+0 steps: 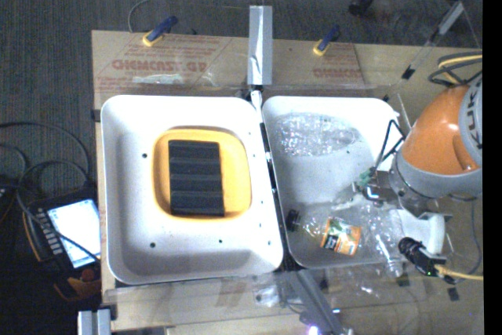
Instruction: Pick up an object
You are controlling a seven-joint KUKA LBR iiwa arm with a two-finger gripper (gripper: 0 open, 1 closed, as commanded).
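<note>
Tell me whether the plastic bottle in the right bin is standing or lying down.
Lying down. The plastic bottle rests on its side on the right bin floor, dark cap toward the left bin.

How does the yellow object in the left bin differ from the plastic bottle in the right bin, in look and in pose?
The yellow object is opaque, with a black ribbed top; the plastic bottle is clear, with an orange label. The yellow object is broad and rounded-square; the bottle is slimmer and looks smaller. The yellow object rests flat in the middle of the left bin; the bottle lies on its side near the front edge of the right bin, its dark cap toward the divider. Both lie apart from the arm.
</note>
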